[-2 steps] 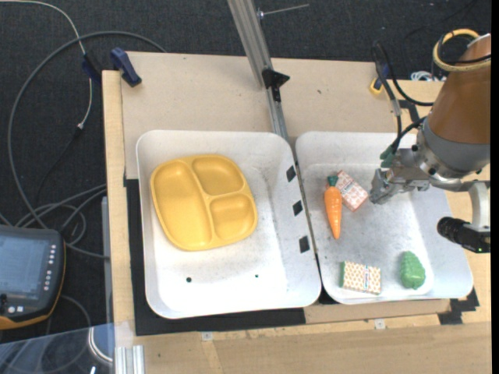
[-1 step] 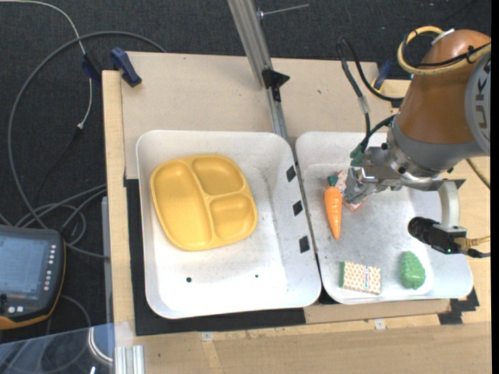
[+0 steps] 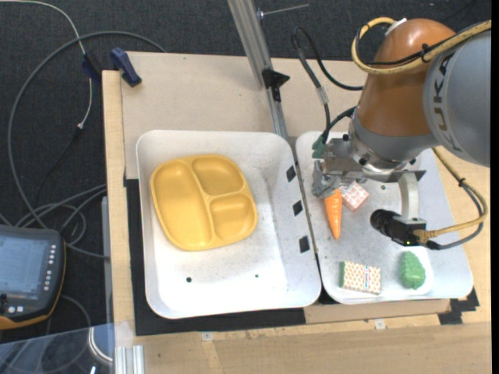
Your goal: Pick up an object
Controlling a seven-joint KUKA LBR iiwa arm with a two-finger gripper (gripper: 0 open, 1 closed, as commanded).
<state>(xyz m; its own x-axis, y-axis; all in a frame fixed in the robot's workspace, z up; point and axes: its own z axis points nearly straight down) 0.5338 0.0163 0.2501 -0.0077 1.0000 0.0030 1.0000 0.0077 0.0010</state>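
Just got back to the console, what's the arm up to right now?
The arm is reaching into the right bin, its gripper low over the top of an orange carrot beside a small red-and-white checkered item. Nothing looks lifted yet. A checkered packet and a green toy lie near that bin's front edge. The left bin holds a yellow divided plate, untouched.
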